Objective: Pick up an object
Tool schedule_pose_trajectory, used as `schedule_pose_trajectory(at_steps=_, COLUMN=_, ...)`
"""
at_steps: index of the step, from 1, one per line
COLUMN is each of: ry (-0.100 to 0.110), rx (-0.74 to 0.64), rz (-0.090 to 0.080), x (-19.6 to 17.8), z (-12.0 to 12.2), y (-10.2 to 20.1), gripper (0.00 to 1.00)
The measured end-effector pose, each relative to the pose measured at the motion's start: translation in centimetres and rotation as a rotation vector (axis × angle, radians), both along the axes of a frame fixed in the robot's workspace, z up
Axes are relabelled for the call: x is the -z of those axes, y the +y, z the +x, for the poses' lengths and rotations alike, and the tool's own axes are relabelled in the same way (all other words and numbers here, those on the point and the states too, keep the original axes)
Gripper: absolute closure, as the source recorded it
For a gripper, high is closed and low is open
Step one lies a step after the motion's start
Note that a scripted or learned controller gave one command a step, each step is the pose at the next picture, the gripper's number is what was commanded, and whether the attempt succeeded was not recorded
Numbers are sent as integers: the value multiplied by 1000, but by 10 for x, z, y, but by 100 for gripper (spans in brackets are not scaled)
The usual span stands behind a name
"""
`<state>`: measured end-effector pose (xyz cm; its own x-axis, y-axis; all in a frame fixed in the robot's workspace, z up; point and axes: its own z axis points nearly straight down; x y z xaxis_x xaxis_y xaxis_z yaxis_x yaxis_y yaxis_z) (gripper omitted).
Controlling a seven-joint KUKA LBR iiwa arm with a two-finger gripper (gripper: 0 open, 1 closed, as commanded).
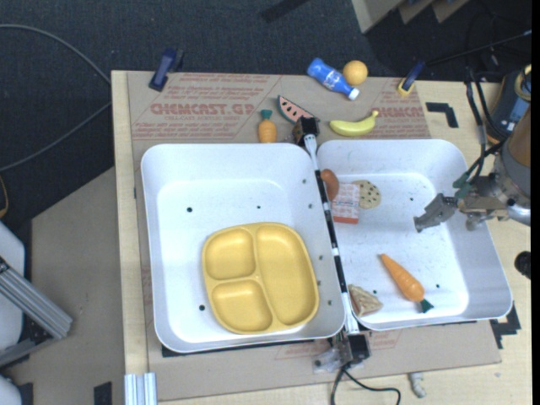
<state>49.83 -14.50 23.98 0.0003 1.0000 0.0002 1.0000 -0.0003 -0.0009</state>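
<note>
While the yellow divided plate [260,275] occupies the left bin [169,184], the right bin [439,163] holds a cookie [366,194] and carrot [401,278]; gripper [434,212] hovers above the carrot, nothing grasped, finger state indiscernible.

One fixed overhead camera looks down slantwise on both bins [169,184]
</note>
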Motion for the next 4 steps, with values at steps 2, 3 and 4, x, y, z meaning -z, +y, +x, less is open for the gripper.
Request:
schedule_pose_trajectory(at_steps=2, ry=-1, rx=0, rz=0, x=155, z=-19, y=28, gripper=0)
schedule_pose_trajectory(at_steps=3, ry=-1, rx=1, rz=-1, x=146, z=-20, y=28, gripper=100)
schedule_pose_trajectory(at_steps=4, ry=-2, rx=-3, rz=1, x=55, z=24, y=108, gripper=100)
